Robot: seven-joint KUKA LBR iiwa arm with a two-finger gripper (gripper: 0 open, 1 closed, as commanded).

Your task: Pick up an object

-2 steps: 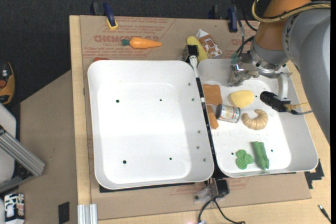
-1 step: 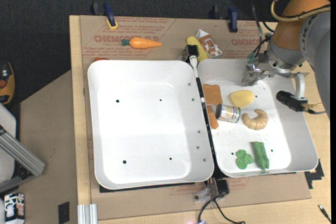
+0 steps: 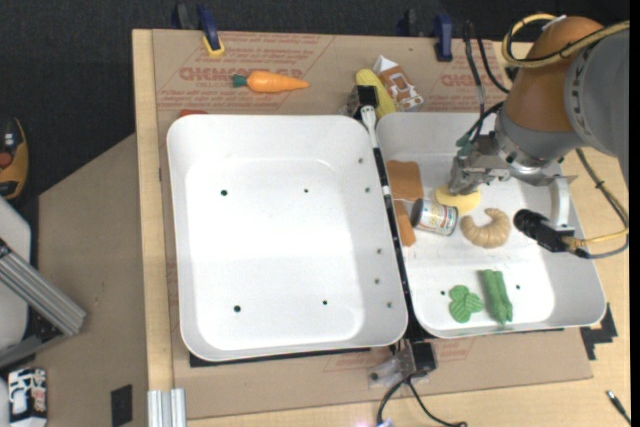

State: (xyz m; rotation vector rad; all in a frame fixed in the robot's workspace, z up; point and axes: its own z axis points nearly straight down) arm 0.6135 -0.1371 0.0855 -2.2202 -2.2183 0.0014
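**Legible text: cardboard base only**

Red print on the cardboard sheet point(image 3: 300, 55) under the bins, along its 12 o'clock edge, appears reversed; begins "CHEM", remainder unreadable. Label on the small can point(image 3: 436, 217) is too blurred to read.

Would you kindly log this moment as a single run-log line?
gripper: low in right bin, over yellow item | beside: can, croissant | grasp: unconfirmed | carrot: outside bins

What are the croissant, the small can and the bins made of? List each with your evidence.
Croissant: likely moulded plastic toy food; uniform tan, smooth ridges.
Small can: possibly metal or plastic with a printed label; pale end face, too small to settle.
Bins: white plastic, semi-gloss; rounded moulded corners and soft sheen.
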